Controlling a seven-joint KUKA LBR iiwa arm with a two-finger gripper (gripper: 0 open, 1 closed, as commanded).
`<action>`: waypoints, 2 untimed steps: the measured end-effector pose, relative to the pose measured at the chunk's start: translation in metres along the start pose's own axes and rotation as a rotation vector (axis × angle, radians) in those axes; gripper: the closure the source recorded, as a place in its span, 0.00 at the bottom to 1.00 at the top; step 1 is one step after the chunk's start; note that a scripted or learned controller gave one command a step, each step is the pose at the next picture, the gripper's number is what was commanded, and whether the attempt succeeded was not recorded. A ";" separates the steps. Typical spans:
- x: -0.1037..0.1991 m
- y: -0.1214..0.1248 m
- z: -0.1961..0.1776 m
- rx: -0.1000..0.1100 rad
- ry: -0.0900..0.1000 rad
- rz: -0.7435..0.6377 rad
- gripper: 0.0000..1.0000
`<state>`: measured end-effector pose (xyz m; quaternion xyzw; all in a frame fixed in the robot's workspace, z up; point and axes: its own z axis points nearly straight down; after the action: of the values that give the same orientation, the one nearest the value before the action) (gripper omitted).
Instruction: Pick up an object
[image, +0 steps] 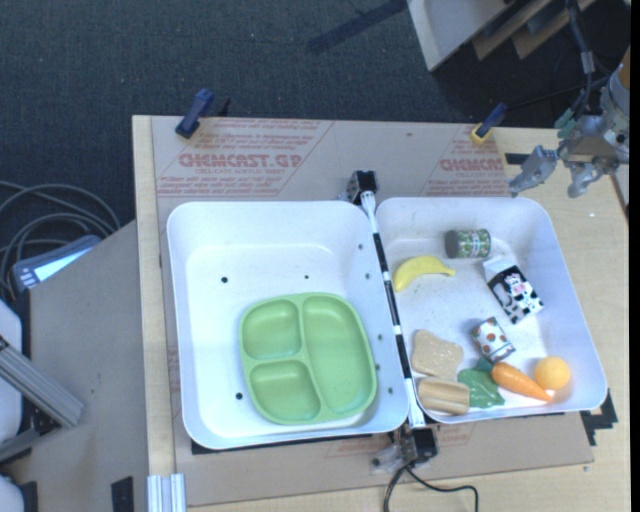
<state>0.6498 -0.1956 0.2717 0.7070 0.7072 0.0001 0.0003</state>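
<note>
**Gripper open above the right bin's far corner**

Your gripper (558, 172) sits over the bench past the right bin (570, 262), fingers spread, nothing between them. In that bin you have a can (468, 243), a banana (421, 271), a carton (513, 291), a small tin (492, 339), toast (436, 353), a carrot (520, 380) and an orange (552, 374). The left bin (200, 250) holds a green tray (305, 356).
</note>
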 end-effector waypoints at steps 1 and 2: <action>0.031 -0.071 0.128 0.003 0.001 0.001 0.00; 0.006 -0.077 0.168 -0.020 -0.007 -0.002 0.00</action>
<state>0.5734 -0.1897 0.1036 0.7061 0.7080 0.0047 0.0097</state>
